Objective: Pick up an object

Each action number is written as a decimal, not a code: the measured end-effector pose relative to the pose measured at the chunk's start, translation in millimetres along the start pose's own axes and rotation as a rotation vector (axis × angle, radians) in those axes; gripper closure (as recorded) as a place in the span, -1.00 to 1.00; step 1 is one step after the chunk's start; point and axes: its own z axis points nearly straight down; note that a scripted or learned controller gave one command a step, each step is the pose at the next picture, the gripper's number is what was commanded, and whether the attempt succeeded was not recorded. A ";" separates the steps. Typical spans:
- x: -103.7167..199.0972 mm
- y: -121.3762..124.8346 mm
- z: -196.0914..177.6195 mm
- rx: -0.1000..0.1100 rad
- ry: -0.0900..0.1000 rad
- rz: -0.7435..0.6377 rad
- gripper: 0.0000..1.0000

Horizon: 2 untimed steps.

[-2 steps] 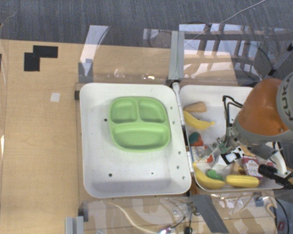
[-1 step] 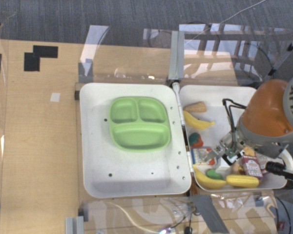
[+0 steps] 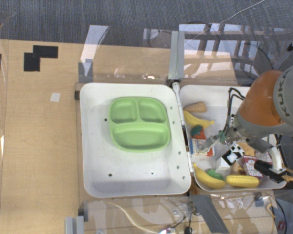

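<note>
The right bin [image 3: 212, 95] holds several toy items. A tan bread roll [image 3: 196, 107] lies at its far left, with a yellow banana [image 3: 197, 119] just in front of it. Nearer are a small green and red piece [image 3: 198, 130] and a red and white packet [image 3: 203, 147]. Along the bin's near edge lie a second banana [image 3: 208, 177], a small green piece [image 3: 215, 173] and a long yellow piece [image 3: 242, 181]. My gripper [image 3: 221, 139] hangs low over the middle of this bin, beside the packet and above a black and white cube [image 3: 232, 155]. Nothing can be seen held in it.
The left bin [image 3: 95, 145] carries a green divided plate [image 3: 139, 123]. A metal divider rail [image 3: 181, 126] separates the two bins. The arm's orange band [image 3: 261, 104] and grey body cover the right bin's right side. A pink and white box [image 3: 254, 168] lies by the near right corner.
</note>
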 end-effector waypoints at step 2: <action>21.8 -24.5 -14.9 -0.022 -0.019 -0.324 1.00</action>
